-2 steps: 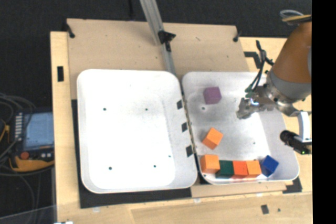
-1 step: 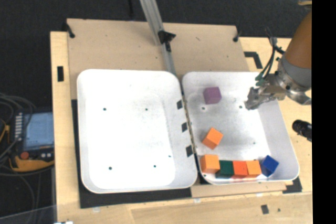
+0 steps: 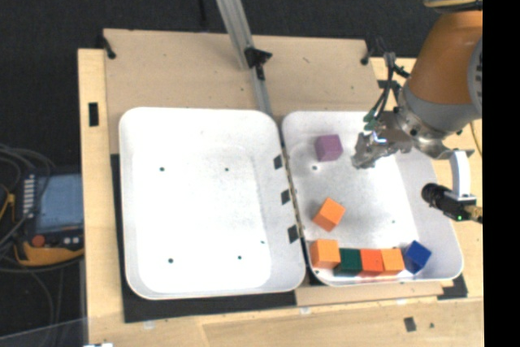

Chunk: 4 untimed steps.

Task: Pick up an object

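Two shallow white plastic bins are seen side by side on the pale wooden worktop (image 3: 187, 69): the left bin (image 3: 203, 199) at nine o'clock of the view and the right bin (image 3: 366, 207) at three o'clock. The grey arm with its orange band (image 3: 447, 69) is seen reaching in from two o'clock, and its end effector (image 3: 367, 152) is found over the upper part of the right bin. Whether the end effector is apart or together cannot be told, and nothing is seen held in it.

A small purple cube (image 3: 328, 147) is seen just beside the end effector, at its nine o'clock, apart from it. A tilted orange cube (image 3: 330, 213) lies near the middle of the right bin, at six o'clock of the purple cube. Along the bin's six o'clock wall a row is lined up: an orange block (image 3: 326, 252), a dark green block (image 3: 350, 261), a red-orange block (image 3: 372, 261), a lighter orange block (image 3: 392, 259) and a blue cube (image 3: 417, 255). A grey metal pole (image 3: 231, 4) is seen rising at twelve o'clock
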Each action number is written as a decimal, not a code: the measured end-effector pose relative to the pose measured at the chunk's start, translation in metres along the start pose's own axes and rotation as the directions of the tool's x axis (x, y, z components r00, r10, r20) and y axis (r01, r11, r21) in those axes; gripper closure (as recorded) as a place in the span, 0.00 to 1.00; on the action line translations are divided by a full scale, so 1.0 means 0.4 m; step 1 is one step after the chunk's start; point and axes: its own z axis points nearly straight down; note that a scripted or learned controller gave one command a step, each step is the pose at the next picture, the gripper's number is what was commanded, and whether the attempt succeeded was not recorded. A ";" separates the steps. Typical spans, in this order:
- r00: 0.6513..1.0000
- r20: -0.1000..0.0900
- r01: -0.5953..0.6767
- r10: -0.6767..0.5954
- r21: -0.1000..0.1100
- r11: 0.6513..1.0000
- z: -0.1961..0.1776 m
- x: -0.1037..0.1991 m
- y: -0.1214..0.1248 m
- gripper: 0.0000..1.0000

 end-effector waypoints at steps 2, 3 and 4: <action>1.000 -0.001 0.000 0.000 0.001 1.000 0.010 0.252 -0.044 1.00; 1.000 0.000 -0.001 0.001 0.006 1.000 0.026 0.362 -0.047 1.00; 1.000 -0.002 0.001 0.000 0.005 1.000 0.015 0.478 -0.089 1.00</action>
